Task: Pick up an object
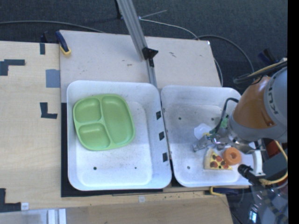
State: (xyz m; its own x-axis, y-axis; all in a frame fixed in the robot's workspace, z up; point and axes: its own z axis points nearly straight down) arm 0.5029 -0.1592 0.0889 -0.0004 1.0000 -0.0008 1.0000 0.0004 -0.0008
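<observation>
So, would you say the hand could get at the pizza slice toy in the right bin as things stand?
Probably yes. The hand hangs low in the right bin, just left of the pizza slice, whose left part lies uncovered; an orange ring rests at its right end.

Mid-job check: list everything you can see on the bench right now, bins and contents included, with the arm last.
White bins: two, side by side on the bench.
Divided plate: one, green, three compartments, in the left bin.
Toy pizza slice: one, yellow with red spots, right bin, near corner.
Doughnut-like ring: one, orange, touching the pizza slice.
Clear crumpled piece: one, whitish, right bin; identity unclear.
Clamp: one, blue and yellow, bench's far left corner.
Arm: one, grey and orange, over the right bin.
Pincer: one, metallic, low in the right bin.
</observation>
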